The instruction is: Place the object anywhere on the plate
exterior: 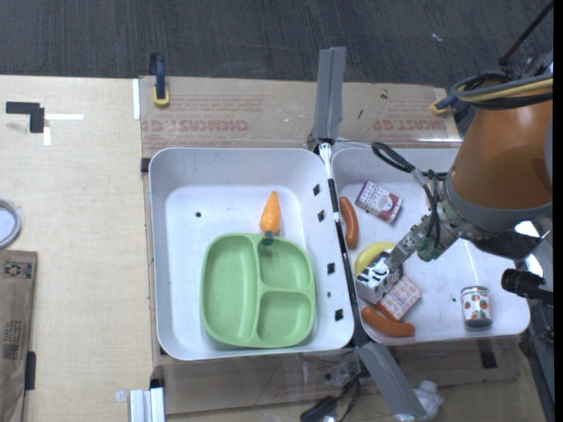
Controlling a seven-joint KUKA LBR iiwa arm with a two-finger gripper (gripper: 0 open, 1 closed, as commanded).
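Camera view: the pincer [393, 262] is down in the right bin [506, 319], its tip among a clutter of small things. Whether it is wide, narrow or gripping cannot be told at this slant; nothing is plainly seen in its grasp.

Right at its tip lie a banana [369, 256] and a black-and-white box [373, 277]. Just below it is a red-patterned box [402, 297], and lower still a sausage [387, 323]. Up and to its left lies a second sausage [350, 221]; above it, a red carton [379, 201]. Off to its right stands a can [476, 307].

Well to its left, across the wall between the bins, the green plate [230, 288] sits in the left bin [171, 236]. A carrot [270, 214] lies with its stalk end touching the plate's upper rim, its body off the plate.

Which thing is meant is unclear; likely one at the tip. By this picture the task is at the picking stage: the lift, the carry left and the placing all remain.
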